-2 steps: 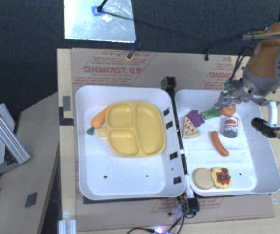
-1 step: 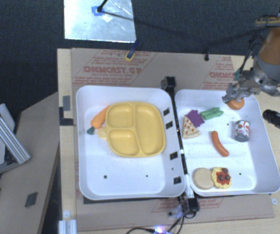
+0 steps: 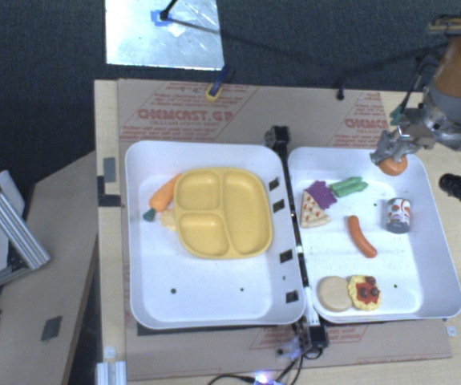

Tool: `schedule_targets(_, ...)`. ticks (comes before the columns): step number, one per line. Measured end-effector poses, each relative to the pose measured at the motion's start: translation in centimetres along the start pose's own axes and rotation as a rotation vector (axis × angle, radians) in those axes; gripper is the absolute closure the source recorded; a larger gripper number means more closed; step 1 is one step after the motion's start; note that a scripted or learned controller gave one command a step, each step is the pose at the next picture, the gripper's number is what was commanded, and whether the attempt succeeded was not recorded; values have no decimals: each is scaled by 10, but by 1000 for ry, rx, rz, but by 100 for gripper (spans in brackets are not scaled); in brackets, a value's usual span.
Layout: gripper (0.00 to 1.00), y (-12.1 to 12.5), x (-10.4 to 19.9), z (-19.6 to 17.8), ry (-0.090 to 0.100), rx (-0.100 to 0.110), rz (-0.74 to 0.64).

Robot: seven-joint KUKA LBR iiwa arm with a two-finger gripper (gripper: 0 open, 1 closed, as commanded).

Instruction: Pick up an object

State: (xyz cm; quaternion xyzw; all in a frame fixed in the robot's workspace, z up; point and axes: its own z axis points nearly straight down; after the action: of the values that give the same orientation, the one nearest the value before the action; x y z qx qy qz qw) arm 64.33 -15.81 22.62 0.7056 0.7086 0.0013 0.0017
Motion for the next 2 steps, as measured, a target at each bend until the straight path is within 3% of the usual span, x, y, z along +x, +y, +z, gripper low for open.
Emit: schedule_targets(2, 100, -19, 93, 2, 2, 3, -5)
